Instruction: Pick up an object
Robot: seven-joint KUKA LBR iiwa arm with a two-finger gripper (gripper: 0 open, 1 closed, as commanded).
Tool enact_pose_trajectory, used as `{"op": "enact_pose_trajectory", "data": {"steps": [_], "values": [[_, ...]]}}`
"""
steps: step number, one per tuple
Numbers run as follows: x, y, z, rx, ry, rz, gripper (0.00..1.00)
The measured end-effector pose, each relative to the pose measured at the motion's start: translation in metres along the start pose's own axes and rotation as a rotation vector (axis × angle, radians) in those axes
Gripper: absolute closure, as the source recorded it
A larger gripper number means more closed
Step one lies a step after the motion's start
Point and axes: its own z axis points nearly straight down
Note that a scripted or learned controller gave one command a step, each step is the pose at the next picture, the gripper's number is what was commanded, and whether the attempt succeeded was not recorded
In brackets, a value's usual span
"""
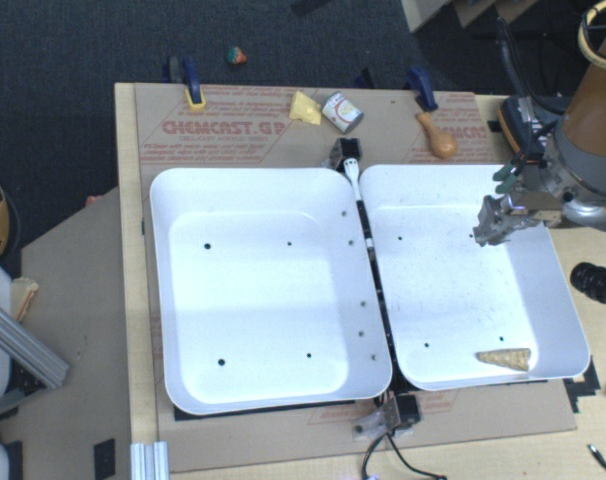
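so your only real target is the tan wedge [506, 359] lying flat in the near right corner of the right bin [433, 368]; looks light, thin and maybe crumbly, so I'd pinch it across the short width near the fat end, gently; the gripper [486, 230] hangs over the far right part of that bin, well apart from it, and you can't tell if it's open or closed; the bin wall right beside the wedge could crowd a finger; left bin [183, 368] and the yellow piece [304, 109] and wooden handle [436, 135] on the far board are out of the way

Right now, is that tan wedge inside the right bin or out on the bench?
Inside: the tan wedge lies on the right bin's floor near its front edge.
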Motion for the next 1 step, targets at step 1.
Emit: {"op": "enact_pose_trajectory", "data": {"steps": [1], "values": [[-0.1539, 0.0119, -0.0617, -0.016, -0.015, 0.022, 1.0]]}}
